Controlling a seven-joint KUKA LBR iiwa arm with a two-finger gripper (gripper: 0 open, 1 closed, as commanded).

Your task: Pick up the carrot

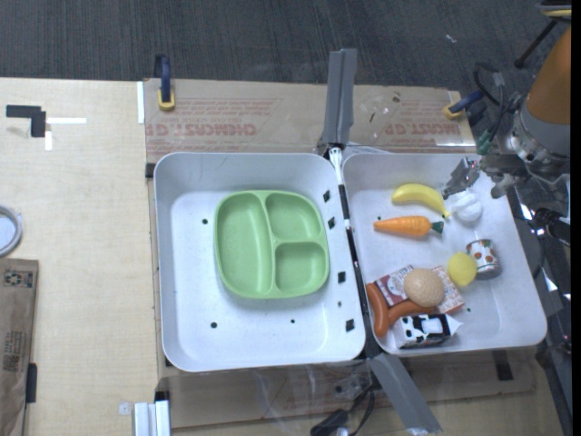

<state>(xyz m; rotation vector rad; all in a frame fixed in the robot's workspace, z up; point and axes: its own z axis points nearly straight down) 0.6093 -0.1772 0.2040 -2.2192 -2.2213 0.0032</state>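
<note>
Camera view: orange carrot [403,227], green-tipped.

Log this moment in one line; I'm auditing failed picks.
gripper: above right bin's far edge | carrot: lying in right bin, ungrasped

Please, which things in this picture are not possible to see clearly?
- Hand, camera view: small and blurred against the right bin wall.
- Arm: cut off by the right edge.
- Small can: label too small to read.
- Items under the bread roll: partly covered by it.
- Carrot: fully visible, lying apart from the hand.
</note>
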